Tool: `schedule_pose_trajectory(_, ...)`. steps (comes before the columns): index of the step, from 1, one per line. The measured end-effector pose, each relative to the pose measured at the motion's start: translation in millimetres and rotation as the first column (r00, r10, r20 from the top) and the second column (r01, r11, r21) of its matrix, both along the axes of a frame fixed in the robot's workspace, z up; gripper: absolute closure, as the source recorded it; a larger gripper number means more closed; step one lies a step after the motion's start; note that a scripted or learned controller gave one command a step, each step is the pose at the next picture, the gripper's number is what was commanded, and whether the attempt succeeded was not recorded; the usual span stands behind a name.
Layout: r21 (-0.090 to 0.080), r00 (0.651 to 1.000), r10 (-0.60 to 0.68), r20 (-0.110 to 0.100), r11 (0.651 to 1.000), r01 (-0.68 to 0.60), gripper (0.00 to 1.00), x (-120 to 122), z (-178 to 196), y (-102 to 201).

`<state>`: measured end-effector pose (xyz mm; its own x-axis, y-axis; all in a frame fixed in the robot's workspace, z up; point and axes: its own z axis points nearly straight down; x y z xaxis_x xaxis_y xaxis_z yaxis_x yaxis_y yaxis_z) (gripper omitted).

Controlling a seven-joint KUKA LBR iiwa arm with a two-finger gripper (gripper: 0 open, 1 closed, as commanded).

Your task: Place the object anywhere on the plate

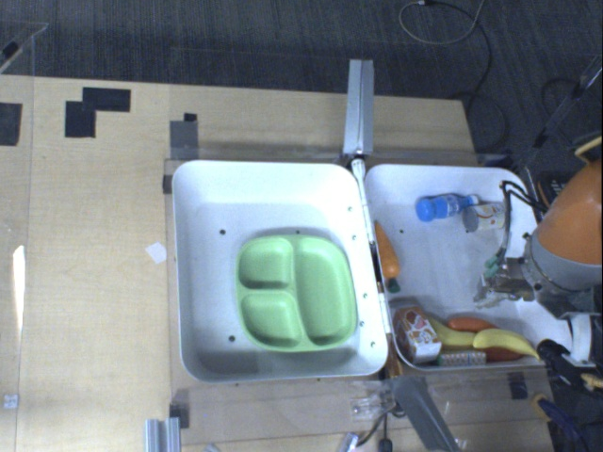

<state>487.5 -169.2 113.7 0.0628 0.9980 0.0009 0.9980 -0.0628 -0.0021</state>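
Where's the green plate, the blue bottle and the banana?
Green plate (325, 295): camera view, large right compartment.
Blue bottle (445, 206): camera view, middle of its body.
Banana (507, 341): camera view, middle of the yellow peel.

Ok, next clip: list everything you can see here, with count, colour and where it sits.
Bins: two, white, side by side on the bench.
Plate: one, green, three compartments, middle of the left bin.
Bottle: one, clear with a blue cap, lying in the right bin's far part.
Carrot: one, orange, along the right bin's left wall.
Banana: one, yellow, near edge of the right bin.
Red item: one, just beyond the banana, too small to name.
Round packet: one, red and white, right bin's near left corner.
Cable: one, black, on the floor beyond the bench.
Arm: one, grey with an orange band, over the right bin; gripper low inside it.
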Motion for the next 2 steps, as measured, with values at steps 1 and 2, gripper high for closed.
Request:
schedule_pose_trajectory(1, -0.005, 0.984, 0.179, 0.009, 0.984, -0.179, 1.0, 2, -24, 8)
schedule_pose_trajectory(2, -0.001, 0.994, 0.107, 0.003, 0.994, -0.107, 1.0, 18, 69, 142)
